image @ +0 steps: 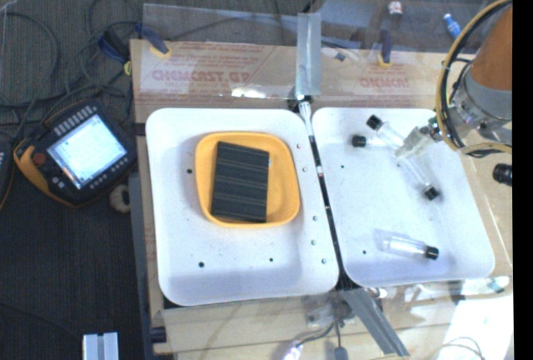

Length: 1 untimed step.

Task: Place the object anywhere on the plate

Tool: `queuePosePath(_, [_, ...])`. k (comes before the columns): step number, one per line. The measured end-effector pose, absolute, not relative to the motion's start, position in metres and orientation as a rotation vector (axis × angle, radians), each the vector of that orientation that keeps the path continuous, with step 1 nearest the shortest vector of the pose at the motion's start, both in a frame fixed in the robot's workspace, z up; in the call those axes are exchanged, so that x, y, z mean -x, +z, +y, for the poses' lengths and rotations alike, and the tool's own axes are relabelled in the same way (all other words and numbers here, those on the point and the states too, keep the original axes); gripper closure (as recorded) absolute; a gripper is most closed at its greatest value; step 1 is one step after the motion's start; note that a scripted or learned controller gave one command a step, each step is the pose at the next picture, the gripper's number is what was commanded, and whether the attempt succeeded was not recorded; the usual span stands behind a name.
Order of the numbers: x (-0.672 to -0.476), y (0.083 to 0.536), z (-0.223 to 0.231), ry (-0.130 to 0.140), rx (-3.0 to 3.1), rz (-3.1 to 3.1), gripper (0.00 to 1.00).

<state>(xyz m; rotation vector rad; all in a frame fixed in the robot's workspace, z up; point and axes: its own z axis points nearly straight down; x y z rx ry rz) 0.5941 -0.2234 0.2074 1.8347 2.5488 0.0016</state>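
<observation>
Dark ribbed rectangular object seen lying flat on yellow plate, plate set in left white bin. Right white bin seen just beside, holding several clear vials with black caps, well apart from plate. Arm cut off at right edge, reaching over right bin's far corner. Pincer blurred, pale; open or closed cannot be told. Handheld control pendant noted on floor, left of bench.

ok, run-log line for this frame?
dark ribbed rectangular block: on yellow plate | bin: left white bin | gripper: over right bin
</observation>
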Motion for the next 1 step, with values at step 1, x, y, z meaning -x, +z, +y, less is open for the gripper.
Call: queuePosePath(1, [-0.5942,0.2074,-0.2234,0.002,-1.835,2.549,0.00])
